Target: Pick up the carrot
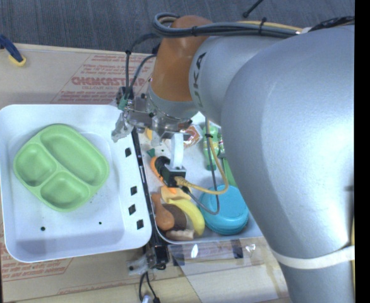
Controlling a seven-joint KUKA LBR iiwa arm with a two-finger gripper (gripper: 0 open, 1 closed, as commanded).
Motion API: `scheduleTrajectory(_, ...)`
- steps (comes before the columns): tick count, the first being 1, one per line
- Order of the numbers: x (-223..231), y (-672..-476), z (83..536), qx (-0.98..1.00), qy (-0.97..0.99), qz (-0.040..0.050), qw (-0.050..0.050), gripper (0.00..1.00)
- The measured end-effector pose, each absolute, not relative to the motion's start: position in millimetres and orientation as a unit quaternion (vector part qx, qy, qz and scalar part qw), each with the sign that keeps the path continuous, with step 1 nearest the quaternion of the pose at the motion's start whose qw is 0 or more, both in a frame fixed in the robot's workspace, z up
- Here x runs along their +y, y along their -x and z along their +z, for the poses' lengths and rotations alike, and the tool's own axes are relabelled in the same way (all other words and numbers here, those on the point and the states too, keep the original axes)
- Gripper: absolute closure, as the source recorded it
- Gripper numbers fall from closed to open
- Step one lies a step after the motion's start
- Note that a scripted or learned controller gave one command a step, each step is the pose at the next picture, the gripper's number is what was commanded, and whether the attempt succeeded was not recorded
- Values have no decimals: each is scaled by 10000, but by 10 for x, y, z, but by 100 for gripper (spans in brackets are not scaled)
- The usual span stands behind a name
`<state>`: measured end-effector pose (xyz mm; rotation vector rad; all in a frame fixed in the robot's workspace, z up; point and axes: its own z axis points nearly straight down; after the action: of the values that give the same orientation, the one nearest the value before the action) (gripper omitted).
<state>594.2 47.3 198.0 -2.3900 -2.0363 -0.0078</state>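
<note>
Brown sheet [65,74] reads "CHEMCAST"; carrot [156,163] lies in right-hand bin [210,238].

Robotics lab, grey arm [286,106] over white bins [71,229], cardboard-lined bench [77,74], grey carpet [77,5]

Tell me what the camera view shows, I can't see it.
A grey robot arm with an orange band reaches into the right white bin, over a yellow banana, a round blue bowl and a small orange piece, maybe the carrot. The left white bin holds a green three-part plate.
</note>
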Motion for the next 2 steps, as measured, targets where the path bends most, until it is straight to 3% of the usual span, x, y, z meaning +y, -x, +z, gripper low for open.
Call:
scheduleTrajectory(1, 519, -5178, 3224, -7216, 6923, -1, -13, 0)
scheduleTrajectory(2, 298, -5152, 1885, -7280, 6855, 82, 63, 0)
